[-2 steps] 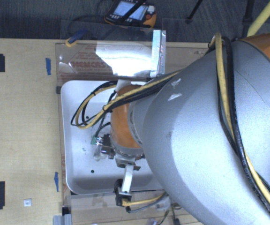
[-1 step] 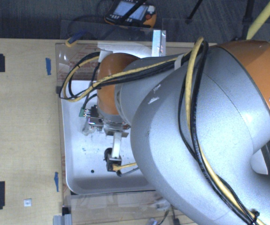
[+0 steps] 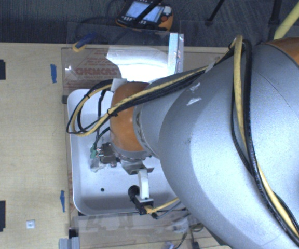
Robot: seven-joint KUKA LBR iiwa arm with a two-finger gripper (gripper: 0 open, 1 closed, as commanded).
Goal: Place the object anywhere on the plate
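Observation:
My grey arm (image 3: 227,139) reaches in from the right and covers most of the scene. Its orange band (image 3: 126,121) hangs over the middle of the left white bin (image 3: 84,191). Below the band, the gripper (image 3: 107,158) points down into the bin, seen from above as a cluster of metal parts. A white bracket with a black fitting (image 3: 140,191) sticks out toward the bin's near wall. A small dark spot (image 3: 102,190) lies on the bin floor near the gripper; I cannot tell what it is. The arm hides the bin's right part.
Yellow and black cables (image 3: 87,113) loop from the wrist over the bin's far left corner. A clear plastic wall (image 3: 134,56) stands behind the bin. A handheld controller (image 3: 144,13) lies beyond it. The wooden bench (image 3: 19,139) stretches out to the left with black and blue markers.

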